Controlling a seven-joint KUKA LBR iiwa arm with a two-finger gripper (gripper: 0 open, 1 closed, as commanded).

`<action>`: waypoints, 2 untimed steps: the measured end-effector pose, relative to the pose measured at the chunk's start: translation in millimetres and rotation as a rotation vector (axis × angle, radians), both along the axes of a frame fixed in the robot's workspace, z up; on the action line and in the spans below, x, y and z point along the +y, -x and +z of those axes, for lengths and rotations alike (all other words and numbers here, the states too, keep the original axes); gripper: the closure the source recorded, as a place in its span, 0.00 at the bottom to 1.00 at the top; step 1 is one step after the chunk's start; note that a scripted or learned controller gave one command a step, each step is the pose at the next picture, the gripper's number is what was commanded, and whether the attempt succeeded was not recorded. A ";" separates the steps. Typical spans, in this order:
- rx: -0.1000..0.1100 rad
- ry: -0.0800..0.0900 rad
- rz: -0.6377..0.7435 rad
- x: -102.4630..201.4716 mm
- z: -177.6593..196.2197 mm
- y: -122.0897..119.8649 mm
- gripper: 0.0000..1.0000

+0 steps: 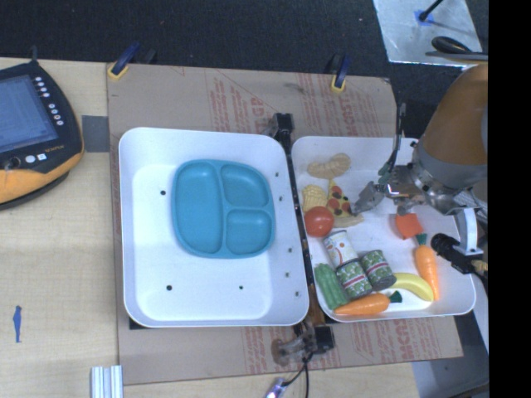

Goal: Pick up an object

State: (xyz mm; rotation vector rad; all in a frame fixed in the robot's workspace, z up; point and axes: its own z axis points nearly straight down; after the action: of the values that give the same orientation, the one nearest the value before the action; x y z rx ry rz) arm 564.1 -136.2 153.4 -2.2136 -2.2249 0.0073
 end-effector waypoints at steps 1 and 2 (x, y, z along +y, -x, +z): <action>-0.001 0.000 0.001 27.0 -62.4 -54.0 0.00; -0.001 0.002 0.002 25.3 -51.6 -54.3 1.00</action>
State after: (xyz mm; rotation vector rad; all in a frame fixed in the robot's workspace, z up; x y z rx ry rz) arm 618.4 -110.9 101.8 -2.2129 -2.2286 0.0086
